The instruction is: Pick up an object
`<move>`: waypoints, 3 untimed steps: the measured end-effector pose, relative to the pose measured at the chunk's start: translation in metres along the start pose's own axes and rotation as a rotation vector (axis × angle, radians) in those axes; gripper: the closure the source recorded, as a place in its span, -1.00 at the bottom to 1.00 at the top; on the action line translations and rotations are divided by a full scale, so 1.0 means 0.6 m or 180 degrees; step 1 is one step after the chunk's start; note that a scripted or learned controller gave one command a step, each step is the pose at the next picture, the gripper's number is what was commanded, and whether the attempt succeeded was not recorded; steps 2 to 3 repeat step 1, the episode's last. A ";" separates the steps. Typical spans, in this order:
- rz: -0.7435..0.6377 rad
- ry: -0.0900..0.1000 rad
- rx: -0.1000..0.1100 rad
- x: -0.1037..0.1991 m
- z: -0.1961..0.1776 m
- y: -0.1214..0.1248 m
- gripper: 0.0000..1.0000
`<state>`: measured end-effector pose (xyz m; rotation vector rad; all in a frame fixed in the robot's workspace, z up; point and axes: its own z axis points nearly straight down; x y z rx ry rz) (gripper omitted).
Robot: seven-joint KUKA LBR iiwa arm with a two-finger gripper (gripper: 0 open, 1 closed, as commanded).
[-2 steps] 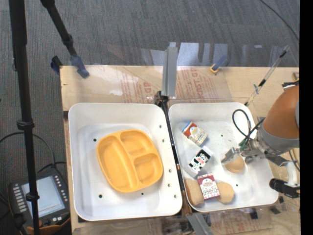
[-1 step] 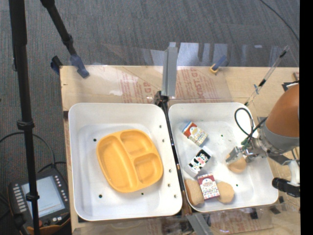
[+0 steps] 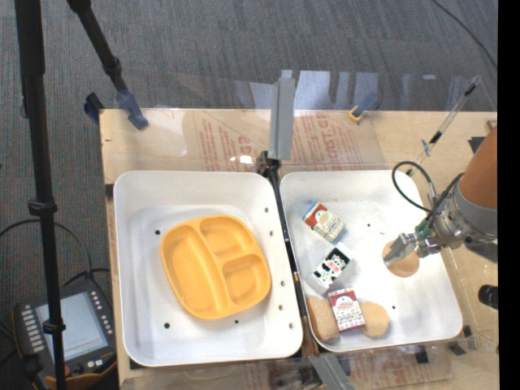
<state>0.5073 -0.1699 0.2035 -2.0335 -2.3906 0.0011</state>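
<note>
Gripper [image 3: 401,251] at right of frame, low over right bin [image 3: 443,319]; open or closed, cannot tell. Left bin [image 3: 134,331], white plastic, shallow: one yellow divided plate [image 3: 213,265], three compartments, rounded corners, glossy. Right bin, five items:
- one orange-white carton [image 3: 324,221], long axis upper left to lower right
- one black-white cow-print carton [image 3: 331,266], tilted
- one red-white box [image 3: 347,309], long axis near vertical in frame, lying across two tan bread-like pieces [image 3: 322,319]
- one tan round disc [image 3: 404,265], no clear axis, just under gripper, touching or not unclear
</note>
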 end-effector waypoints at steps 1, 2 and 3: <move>-0.0120 0.0001 0.0007 0.140 -0.028 0.029 1.00; -0.0120 0.0001 0.0007 0.140 -0.028 0.029 1.00; -0.0120 0.0001 0.0007 0.140 -0.028 0.029 1.00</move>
